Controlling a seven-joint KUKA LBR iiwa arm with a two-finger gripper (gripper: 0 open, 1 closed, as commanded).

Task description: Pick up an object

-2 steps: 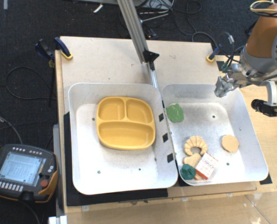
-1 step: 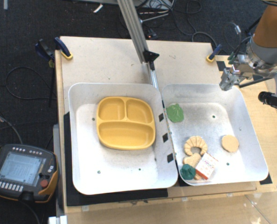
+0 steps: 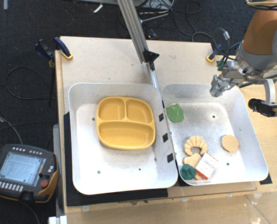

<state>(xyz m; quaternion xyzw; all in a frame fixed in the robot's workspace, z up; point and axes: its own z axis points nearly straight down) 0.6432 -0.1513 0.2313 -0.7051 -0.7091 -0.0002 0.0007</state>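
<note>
Nearest, on the dark carpeted floor at lower left: a grey teach pendant (image 3: 22, 171) with a pale screen and an orange knob.

On the light wooden bench (image 3: 106, 59), two shallow white bins with rounded corners, side by side, matte and faintly scuffed.

In the left bin (image 3: 82, 171): a yellow plastic tray (image 3: 126, 123), smooth, rounded-rectangular, divided into three compartments, lying flat near the middle.

In the right bin (image 3: 250, 162), clustered at the near left corner: a dark green lumpy piece (image 3: 188, 171) touching a small red-and-white box (image 3: 206, 167), tilted; just behind, a tan knobbly ring-shaped toy (image 3: 195, 145) and a tan rounded piece (image 3: 191, 159). To their right, apart: a flat tan disc (image 3: 230, 143). Farther back, near the dividing wall: a light green soft-looking blob (image 3: 175, 112).

At the far right corner of that bin, above its rim: the gripper (image 3: 216, 88), grey metal, pointing down-left, below the glossy orange band of the arm (image 3: 262, 31). Nothing visible between its tips; open or closed, cannot tell at this size.

Beyond: a slanted aluminium pole (image 3: 134, 27), yellow-tipped clamps (image 3: 64, 50) on the bench corners, cables on the floor.
</note>
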